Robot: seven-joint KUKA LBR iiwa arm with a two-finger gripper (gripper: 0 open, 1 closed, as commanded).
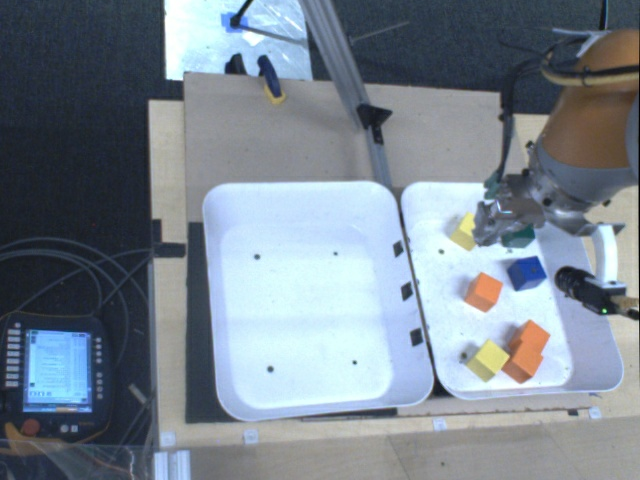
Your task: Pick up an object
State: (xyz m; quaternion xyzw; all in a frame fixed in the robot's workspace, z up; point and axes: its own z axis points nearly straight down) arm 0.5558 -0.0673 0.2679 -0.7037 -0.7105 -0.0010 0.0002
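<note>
The surface (450, 128) carries two white bins side by side. The left bin (225, 218) holds no blocks; all candidate objects lie in the right bin (425, 203), within the arm's reach from the right. The end effector (492, 226) is lowered into the upper part of the right bin, close to its far wall. It sits just beside a yellow block (463, 231) on its left and over a green block (519, 236), which is partly hidden beneath it. Whether the end effector is wide or narrow cannot be told from this angle, and no block is seen held. Judged from position, the approach targets the yellow or green block. Other blocks lie apart: a blue block (526, 272), an orange block (483, 292), and a tight cluster near the front rim where a second yellow block (488, 359) touches two orange blocks (526, 348). The cluster would likely obstruct a clean grasp.
</note>
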